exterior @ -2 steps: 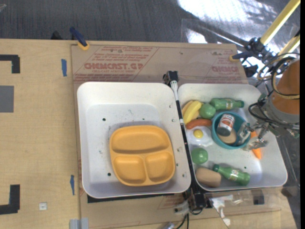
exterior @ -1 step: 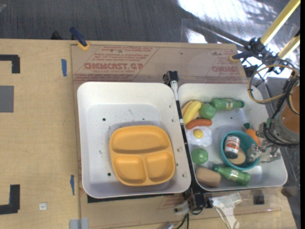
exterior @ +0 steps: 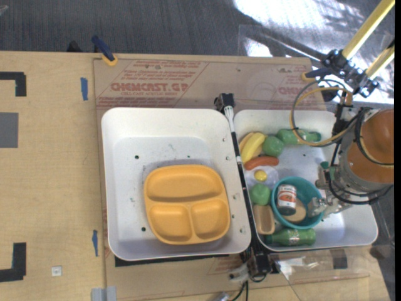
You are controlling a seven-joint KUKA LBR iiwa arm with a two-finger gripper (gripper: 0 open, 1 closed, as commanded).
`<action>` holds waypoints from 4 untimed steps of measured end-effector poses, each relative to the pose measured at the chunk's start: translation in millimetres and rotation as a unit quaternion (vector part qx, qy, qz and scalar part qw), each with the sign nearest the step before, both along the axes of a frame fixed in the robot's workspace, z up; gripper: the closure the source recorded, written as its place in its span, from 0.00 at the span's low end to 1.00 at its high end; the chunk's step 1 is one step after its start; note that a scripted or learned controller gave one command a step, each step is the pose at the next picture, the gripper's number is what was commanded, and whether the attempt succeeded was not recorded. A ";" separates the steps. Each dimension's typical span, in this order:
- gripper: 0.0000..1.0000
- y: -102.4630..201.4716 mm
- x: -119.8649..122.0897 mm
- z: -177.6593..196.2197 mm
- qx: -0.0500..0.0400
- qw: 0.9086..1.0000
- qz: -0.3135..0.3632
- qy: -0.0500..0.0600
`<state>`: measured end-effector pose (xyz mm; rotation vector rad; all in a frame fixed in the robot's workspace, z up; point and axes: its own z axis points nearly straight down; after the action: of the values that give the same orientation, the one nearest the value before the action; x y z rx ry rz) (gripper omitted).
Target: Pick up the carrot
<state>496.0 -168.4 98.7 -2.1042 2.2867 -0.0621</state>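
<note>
— What do we have under the bins?

— A tan bench [exterior: 50, 187] with blue tape marks, dark carpet [exterior: 125, 11] beyond its far edge. We count two white bins: the left bin [exterior: 119, 187] carries one yellow divided tray [exterior: 187, 211].

— And the right bin [exterior: 357, 227]?

— One carrot [exterior: 261, 162] near its left wall, just beside one banana [exterior: 252, 145]; one teal bowl [exterior: 294, 203] holding one can [exterior: 287, 198]. The gripper [exterior: 326, 200] sits at the bowl's right rim; we cannot tell whether its fingers are spread.
</note>
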 end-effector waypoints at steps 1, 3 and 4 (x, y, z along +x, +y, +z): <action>1.00 15.8 -1.2 -0.8 -0.011 0.994 -0.112 0.007; 1.00 112.5 21.9 95.7 0.000 0.979 -0.204 0.009; 1.00 65.2 35.5 259.7 0.005 0.996 -0.086 0.015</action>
<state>531.5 -103.2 358.4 -1.9107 2.4757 -0.0250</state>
